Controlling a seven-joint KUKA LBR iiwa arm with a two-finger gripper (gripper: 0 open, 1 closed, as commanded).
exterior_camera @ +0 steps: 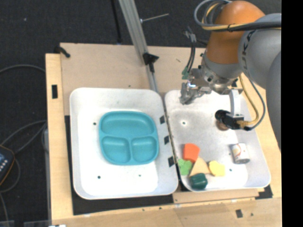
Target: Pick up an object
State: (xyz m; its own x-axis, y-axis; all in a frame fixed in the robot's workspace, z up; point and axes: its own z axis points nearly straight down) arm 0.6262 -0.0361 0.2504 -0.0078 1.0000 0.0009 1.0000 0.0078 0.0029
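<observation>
Two white bins sit side by side on the bench (56, 126); the left bin (85, 103) holds a teal divided plate (128, 137); the right bin (208, 126) holds an orange block (191, 151), a green piece (184, 166), a tan wedge (200, 166), a yellow piece (217, 168) and a dark green piece (198, 180) clustered near its front, with a small can (239, 152) apart to the right; the gripper (189, 94) hangs over that bin's far left corner, above bare floor; a metal rail (135, 27) slants behind.

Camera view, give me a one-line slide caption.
Gripper hovers over right bin far edge; toys cluster near front; teal tray in left bin.
</observation>
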